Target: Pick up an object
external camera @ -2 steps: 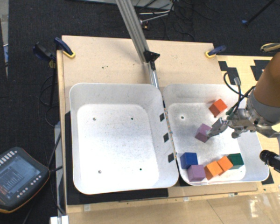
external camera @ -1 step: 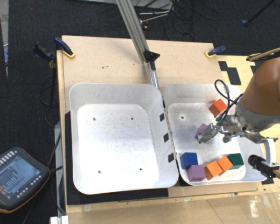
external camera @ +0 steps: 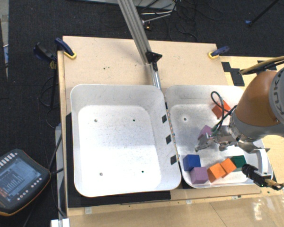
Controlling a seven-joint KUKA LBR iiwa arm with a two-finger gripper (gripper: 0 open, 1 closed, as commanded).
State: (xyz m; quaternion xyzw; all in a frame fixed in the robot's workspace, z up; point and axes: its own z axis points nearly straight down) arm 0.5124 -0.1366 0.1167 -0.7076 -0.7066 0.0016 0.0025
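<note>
Arm [external camera: 262, 108]: enters from the right over the right bin [external camera: 189, 98]; cut off by the frame edge.
Jaws [external camera: 204, 143]: low over the right bin's middle, beside a purple block [external camera: 206, 131]; whether they stand wide or narrow cannot be told, too small and blurred.
Purple block: partly hidden behind the jaws; contact cannot be told.
Front row: blue block [external camera: 191, 162], second purple block [external camera: 199, 175], orange block [external camera: 217, 170], green block [external camera: 239, 163], close together by the near wall.
Rear orange block [external camera: 219, 109]: partly covered by a black cable [external camera: 217, 100].
Left bin [external camera: 80, 98]: alongside on the desk [external camera: 109, 56].
</note>
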